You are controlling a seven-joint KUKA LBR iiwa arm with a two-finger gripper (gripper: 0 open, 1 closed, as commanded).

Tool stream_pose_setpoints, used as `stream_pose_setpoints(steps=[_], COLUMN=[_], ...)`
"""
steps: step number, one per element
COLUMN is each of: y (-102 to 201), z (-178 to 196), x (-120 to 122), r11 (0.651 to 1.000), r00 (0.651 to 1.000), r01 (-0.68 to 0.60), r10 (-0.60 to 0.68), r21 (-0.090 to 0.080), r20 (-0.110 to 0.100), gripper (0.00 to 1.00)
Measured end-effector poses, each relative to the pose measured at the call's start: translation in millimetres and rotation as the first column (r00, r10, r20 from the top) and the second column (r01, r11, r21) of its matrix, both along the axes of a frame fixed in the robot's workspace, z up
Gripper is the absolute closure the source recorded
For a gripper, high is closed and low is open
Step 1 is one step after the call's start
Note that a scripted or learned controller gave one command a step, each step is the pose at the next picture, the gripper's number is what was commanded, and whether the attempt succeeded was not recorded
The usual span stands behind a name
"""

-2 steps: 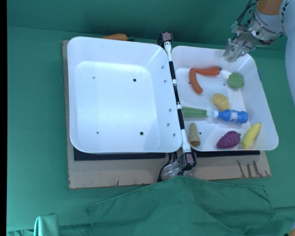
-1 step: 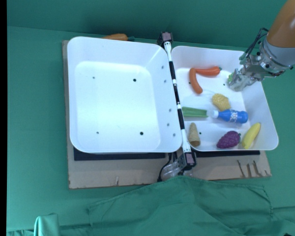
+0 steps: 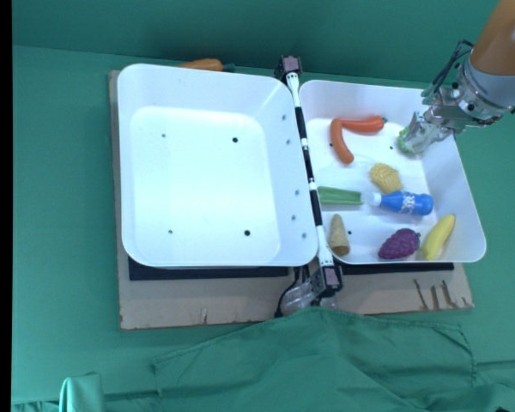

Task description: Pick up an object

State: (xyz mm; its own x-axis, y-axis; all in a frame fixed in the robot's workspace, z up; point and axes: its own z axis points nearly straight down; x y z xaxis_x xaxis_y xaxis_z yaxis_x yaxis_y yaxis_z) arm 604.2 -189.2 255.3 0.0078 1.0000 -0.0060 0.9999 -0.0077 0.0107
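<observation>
The right bin (image 3: 463,197) holds several toy foods: an orange-red chilli (image 3: 364,124), a red sausage (image 3: 341,141), a yellow corn piece (image 3: 384,177), a green bean pod (image 3: 339,196), a blue bottle (image 3: 404,202), a tan cone (image 3: 338,233), purple grapes (image 3: 399,244) and a yellow banana (image 3: 439,235). My gripper (image 3: 415,139) hangs over the bin's far right part, shut on a small pale green object (image 3: 408,143) that sits between its fingers.
The left bin (image 3: 124,157) lies beside the right one, with a black-and-white divider bar (image 3: 305,157) between them. An orange carrot-like toy (image 3: 202,63) lies behind the left bin. Crumpled green cloth (image 3: 326,359) covers the bench front.
</observation>
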Motion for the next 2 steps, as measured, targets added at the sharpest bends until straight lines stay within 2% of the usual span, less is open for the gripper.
stream_pose_setpoints(steps=[2], y=[-3], z=[26], x=[2], r11=[1.0], r00=[1.0], r01=[0.007], r10=[-0.007], r21=[-0.005], r20=[0.012], gripper=[1.0])
